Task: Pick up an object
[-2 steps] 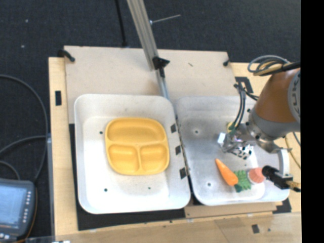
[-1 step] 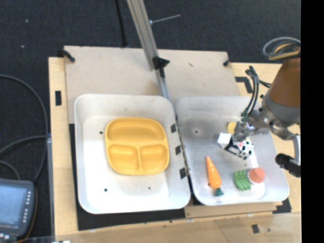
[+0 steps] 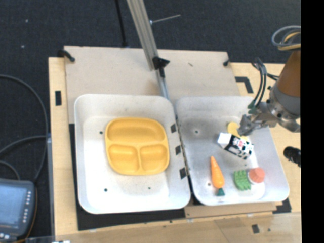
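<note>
Jaws: can't tell their state, gripper sits low over the right bin, above a yellow item and just far-right of the black-and-white toy. Nothing visibly held. My call: centre over the toy, straddle its narrow side, descend straight. Carrot and green-and-red piece lie nearer, apart enough to avoid.

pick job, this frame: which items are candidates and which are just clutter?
Candidates, all in the right bin:
- black-and-white toy, nearest the gripper
- yellow piece beside it
- carrot
- green piece
- red-orange piece

Lying about:
- yellow divided tray in the left bin
- metal post
- screen device off the bench
</note>
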`<action>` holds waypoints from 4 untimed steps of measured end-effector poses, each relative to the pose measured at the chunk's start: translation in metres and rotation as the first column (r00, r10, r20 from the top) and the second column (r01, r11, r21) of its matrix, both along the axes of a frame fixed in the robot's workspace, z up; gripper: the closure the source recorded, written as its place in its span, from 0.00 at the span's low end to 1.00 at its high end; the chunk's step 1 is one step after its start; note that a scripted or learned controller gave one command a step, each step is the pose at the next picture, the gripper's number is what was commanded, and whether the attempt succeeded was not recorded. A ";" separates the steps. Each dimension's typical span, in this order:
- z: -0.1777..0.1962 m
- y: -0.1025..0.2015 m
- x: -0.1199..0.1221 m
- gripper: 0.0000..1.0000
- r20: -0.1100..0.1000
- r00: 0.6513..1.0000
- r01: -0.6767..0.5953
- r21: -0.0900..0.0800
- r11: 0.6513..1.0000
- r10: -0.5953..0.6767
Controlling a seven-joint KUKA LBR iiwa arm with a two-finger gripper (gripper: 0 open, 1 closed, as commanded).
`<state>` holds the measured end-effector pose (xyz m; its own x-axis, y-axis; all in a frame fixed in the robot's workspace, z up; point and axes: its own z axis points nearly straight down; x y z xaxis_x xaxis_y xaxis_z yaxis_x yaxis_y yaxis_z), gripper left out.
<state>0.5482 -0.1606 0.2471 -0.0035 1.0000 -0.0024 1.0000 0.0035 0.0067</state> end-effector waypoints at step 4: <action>-0.016 0.203 0.026 1.00 -0.007 1.000 -0.003 0.003 1.000 0.003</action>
